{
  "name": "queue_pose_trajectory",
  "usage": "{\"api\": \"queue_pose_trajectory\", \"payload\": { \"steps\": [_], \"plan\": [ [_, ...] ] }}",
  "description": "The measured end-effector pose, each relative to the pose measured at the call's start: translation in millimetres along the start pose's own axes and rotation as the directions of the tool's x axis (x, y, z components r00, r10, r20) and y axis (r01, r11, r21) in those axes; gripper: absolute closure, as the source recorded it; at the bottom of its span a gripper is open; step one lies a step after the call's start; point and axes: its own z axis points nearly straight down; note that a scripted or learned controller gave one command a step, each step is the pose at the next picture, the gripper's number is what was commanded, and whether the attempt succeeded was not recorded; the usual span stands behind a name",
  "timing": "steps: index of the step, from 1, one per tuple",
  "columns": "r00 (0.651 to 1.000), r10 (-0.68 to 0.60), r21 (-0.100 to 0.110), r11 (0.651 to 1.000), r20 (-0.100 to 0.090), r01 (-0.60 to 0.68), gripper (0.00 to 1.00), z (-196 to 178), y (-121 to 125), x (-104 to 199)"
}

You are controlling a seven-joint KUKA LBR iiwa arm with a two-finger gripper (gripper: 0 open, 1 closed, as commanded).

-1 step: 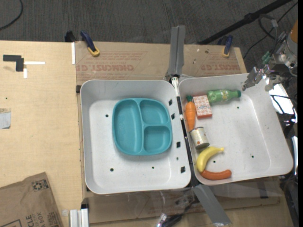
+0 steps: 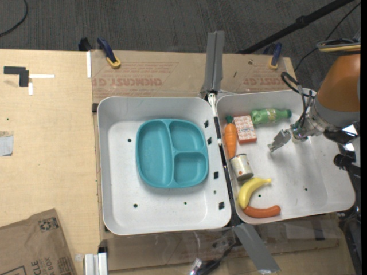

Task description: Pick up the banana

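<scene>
Banana (image 2: pixel 252 189): lies loose in the right bin (image 2: pixel 321 196), near its left wall, between can (image 2: pixel 241 167) and sausage (image 2: pixel 262 211). Gripper (image 2: pixel 280 140): fingers slightly apart, holding nothing, up and right of the banana, seemingly poised for approach.

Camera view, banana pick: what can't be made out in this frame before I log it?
- Claw: small and blurred, hanging over the right bin; open or shut cannot be told.
- Arm: cut off by the right edge.
- Small box beside the carrot: label print too small to read.
- Can above the banana: label too small to read.
- Green bottle: contents unclear.
</scene>
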Motion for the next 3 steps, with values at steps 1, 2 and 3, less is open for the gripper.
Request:
{"api": "queue_pose_trajectory", "payload": {
  "steps": [1, 2, 3],
  "plan": [
    [0.985, 0.174, -0.013, 0.985, 0.005, -0.174, 0.0, 3.4, -1.3, 2.2],
    [0.991, 0.137, 0.014, 0.99, -0.007, -0.137, 0.0, -21.4, -15.7, 80.3],
    [1.0, 0.017, -0.017, 1.0, 0.02, -0.017, 0.0, 13.8, -45.1, 88.7]
  ]
}}
